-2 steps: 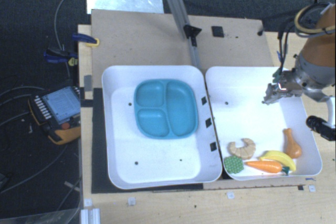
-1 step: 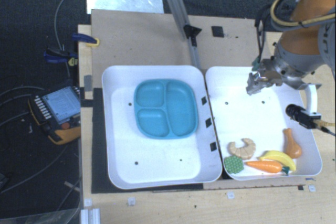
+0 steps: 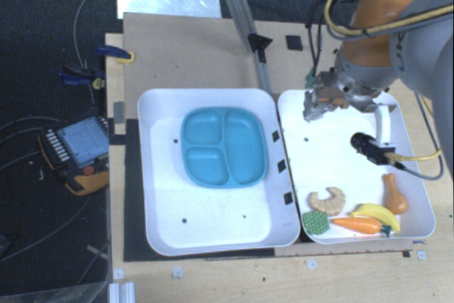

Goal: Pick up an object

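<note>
lying at the far left, off the worktop [image 3: 191, 32], a handheld device [image 3: 78, 145] with a blue screen is sitting among cables, and blue clamps [image 3: 92, 71] are gripping the worktop's left edge. sitting in the left bin [image 3: 163, 223] is a blue plate [image 3: 225, 147] with three compartments, placed toward the bin's upper middle, with bare white floor showing below it. running down from the top of the view, a grey pole [image 3: 237, 3] is ending just above the seam between the two bins. clustering in the lower corner of the right bin [image 3: 298, 124] are the toy foods: a green piece [image 3: 316, 223] is lying just beside a tan croissant [image 3: 327, 200], an orange carrot [image 3: 357, 225] is resting along the bottom wall, a yellow banana [image 3: 374, 212] is touching the carrot from above, and a brown drumstick [image 3: 394, 196] is standing off to their right near the wall. hovering over the upper part of the right bin, well apart from the foods, the gripper [image 3: 317, 107] is pointing downward; whether it is spread or closed cannot be told from this angle, and nothing is showing between its tips. a black cylinder [image 3: 365, 145] on the wrist is jutting out below the arm [image 3: 404, 10], which is reaching in from the right.
</note>
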`<state>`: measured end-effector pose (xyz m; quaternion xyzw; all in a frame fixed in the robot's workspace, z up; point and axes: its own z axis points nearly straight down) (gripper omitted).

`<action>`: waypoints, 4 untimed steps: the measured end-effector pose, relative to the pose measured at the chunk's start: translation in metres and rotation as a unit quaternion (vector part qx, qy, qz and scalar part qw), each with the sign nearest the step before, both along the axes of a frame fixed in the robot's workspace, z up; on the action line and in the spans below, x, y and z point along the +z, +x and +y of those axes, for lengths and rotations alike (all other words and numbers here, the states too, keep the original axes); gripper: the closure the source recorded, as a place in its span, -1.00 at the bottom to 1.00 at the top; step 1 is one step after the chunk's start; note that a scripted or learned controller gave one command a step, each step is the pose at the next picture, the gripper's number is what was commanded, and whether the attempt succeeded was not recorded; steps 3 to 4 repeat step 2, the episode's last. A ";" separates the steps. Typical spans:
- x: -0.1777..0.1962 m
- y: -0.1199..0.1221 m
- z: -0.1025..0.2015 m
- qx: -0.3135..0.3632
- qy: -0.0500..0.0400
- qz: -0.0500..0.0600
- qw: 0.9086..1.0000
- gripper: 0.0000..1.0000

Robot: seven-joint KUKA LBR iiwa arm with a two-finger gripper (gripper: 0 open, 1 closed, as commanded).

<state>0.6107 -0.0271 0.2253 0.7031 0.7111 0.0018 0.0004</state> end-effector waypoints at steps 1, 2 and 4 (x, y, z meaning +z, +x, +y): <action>0.007 0.008 0.050 0.000 0.000 0.000 1.000 1.00; -0.003 0.033 0.096 -0.001 0.000 0.000 1.000 1.00; -0.003 0.033 0.096 -0.001 0.000 0.000 1.000 1.00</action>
